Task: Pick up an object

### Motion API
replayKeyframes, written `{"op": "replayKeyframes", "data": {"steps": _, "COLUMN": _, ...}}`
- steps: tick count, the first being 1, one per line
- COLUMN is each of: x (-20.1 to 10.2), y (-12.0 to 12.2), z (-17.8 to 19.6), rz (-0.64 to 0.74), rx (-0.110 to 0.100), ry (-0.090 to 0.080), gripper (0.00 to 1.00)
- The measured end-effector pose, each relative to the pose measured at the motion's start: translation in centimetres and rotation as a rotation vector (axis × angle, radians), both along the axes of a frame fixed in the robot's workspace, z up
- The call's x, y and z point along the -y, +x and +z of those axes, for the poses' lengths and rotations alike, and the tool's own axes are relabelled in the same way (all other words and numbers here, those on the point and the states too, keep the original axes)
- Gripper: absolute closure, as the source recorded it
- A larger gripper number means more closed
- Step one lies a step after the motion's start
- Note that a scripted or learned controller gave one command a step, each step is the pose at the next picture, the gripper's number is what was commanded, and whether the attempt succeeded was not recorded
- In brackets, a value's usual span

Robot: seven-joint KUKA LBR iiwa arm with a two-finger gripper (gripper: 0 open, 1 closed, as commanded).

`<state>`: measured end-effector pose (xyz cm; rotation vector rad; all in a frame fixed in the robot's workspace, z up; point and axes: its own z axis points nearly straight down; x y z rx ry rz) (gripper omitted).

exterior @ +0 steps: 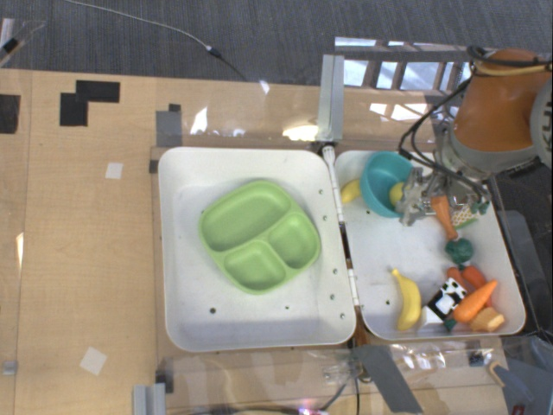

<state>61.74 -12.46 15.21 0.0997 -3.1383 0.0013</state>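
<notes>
The green divided plate (259, 234) sits alone in the left bin (186, 318), well clear of trouble; in the right bin (380, 318), the teal bowl (380, 184) lies far-left, just beside the gripper (441, 204). An orange carrot-like piece (444, 215) appears grasped between the fingers; pinched near its end, it could pivot and slip, or the arm could nudge the bowl.

- A robotics lab: wooden bench (78, 258) printed with black marker squares (88, 98)
- Two white bins (186, 318) fixed side by side, clear guard panels, loose cable (130, 20) on grey carpet
</notes>
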Motion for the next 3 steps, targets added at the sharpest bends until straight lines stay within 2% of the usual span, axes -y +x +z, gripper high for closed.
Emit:
{"op": "replayKeyframes", "data": {"steps": 1, "x": 2.8, "y": 2.6, "z": -1.1, "rz": 0.468, "rx": -0.001, "ry": 0.001, "gripper": 1.00}}
{"op": "replayKeyframes", "data": {"steps": 2, "x": 5.2, "y": 1.3, "z": -5.2, "rz": 0.931, "rx": 0.029, "ry": -0.016, "gripper": 1.00}}
{"op": "replayKeyframes", "data": {"steps": 3, "x": 5.2, "y": 0.8, "z": -6.0, "rz": 0.931, "rx": 0.017, "ry": -0.008, "gripper": 0.00}}
